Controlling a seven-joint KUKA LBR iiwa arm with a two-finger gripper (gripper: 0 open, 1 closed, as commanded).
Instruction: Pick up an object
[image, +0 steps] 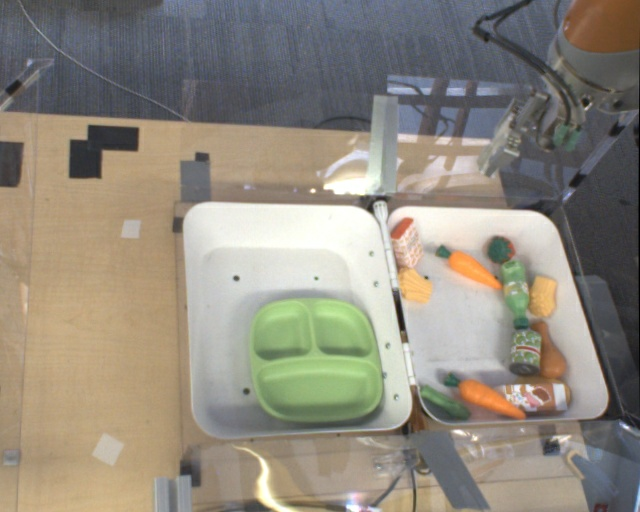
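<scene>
Spanning the bench side by side: left bin (210, 300) bearing a green divided tray (315, 360), right bin (455, 325) strewn with toy food. Hanging above that bin's far right corner, clear of everything: gripper (530, 125), claw state impossible to tell. Lying alone near the far middle of the right bin: carrot (470, 267). Probably light, rigid, smooth plastic; best pinched across its thick middle.
</scene>
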